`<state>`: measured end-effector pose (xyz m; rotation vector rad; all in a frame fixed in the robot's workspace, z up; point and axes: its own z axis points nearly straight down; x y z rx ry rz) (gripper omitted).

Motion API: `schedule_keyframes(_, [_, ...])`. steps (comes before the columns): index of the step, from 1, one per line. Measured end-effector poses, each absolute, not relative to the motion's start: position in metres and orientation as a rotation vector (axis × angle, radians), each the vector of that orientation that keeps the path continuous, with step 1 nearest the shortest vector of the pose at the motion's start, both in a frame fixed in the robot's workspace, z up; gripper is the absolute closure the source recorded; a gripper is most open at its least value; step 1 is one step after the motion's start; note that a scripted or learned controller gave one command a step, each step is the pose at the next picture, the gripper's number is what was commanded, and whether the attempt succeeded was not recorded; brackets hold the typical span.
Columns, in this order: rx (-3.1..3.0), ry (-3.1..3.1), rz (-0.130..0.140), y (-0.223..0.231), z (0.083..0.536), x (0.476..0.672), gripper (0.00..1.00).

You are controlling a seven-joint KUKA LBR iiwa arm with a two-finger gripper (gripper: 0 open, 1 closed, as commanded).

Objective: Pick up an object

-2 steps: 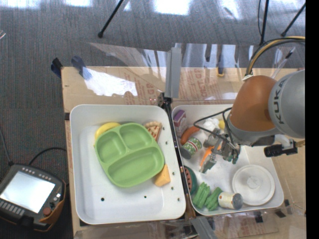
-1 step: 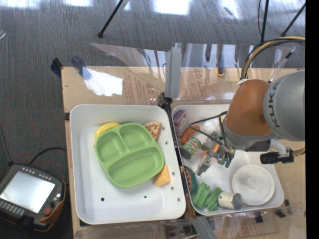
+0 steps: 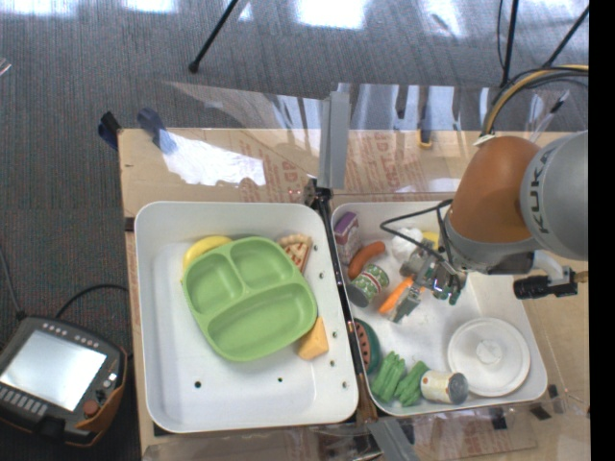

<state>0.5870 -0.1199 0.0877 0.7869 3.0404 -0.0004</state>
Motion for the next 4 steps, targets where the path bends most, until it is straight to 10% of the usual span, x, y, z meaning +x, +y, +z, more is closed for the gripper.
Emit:
schedule_keyframes(1, [0.920,3.002,-0.005,-0.095,0.088,0.528,0.00])
schedule_keyframes(2, [0.916,3.004,-0.001,-0.093,0.097,0.529,1.00])
schedule_keyframes(3, [1.121,2.925,0.007,-0.018,0.287,0.549,1.00])
schedule_keyframes(4, [1.128,2.933,-0.001,-0.020,0.282,0.547,0.00])
